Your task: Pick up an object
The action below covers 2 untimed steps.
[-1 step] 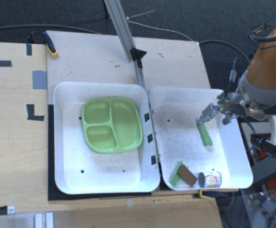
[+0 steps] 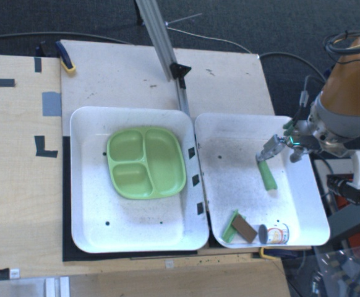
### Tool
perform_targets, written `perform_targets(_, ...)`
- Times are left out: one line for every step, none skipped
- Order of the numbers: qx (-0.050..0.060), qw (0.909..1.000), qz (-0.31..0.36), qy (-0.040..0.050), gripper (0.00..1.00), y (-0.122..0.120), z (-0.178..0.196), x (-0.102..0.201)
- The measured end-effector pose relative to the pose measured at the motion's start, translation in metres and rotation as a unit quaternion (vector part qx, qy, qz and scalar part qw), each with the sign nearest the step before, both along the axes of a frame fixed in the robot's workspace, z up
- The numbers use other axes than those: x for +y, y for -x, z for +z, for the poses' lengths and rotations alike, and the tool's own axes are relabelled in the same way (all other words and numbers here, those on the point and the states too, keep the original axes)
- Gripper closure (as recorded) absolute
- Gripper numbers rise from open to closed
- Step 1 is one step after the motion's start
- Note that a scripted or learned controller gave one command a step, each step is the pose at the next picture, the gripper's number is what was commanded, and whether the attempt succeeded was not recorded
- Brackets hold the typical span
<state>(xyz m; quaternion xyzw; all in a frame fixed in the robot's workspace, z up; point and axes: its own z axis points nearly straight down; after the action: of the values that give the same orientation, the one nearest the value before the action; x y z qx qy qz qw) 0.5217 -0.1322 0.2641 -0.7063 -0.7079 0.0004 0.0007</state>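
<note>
A: The gripper (image 2: 281, 148) hung over the right bin (image 2: 229, 138), up at that bin's two o'clock, wrist angled in from three o'clock. Its fingers stood apart, one toward nine, one toward three, nothing between them.

B: And the target?

A: My guess was the green stick (image 2: 267, 175), lying loose on the floor of the bin, slanted from eleven to five. Its top end sat just under the left finger, so the arm looked lined up above it (whether metal touched it, I could not tell).

B: Why there?

A: It lay alone, well apart from the clutter, so probably the easiest grab.

B: What clutter?

A: At the bin's six o'clock: a green wedge (image 2: 231, 226) against a brown block (image 2: 244, 230), and a small can (image 2: 274, 234) on its side beside them, all tight to the near wall. The stick's slant might have called for a wrist turn.

B: The left bin?

A: The left bin (image 2: 84, 184) held a green divided plate (image 2: 146, 163), well clear. A metal pole (image 2: 157, 30) leaned in at twelve, out of the way.
</note>
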Motion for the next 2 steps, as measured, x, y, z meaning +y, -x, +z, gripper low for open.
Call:
perform_targets(0.004, 1.0, -0.001, -0.0004, 0.0, 0.003, -0.064, 0.002)
perform_targets(0.004, 1.0, -0.001, -0.0004, 0.0, 0.008, -0.126, -0.004)
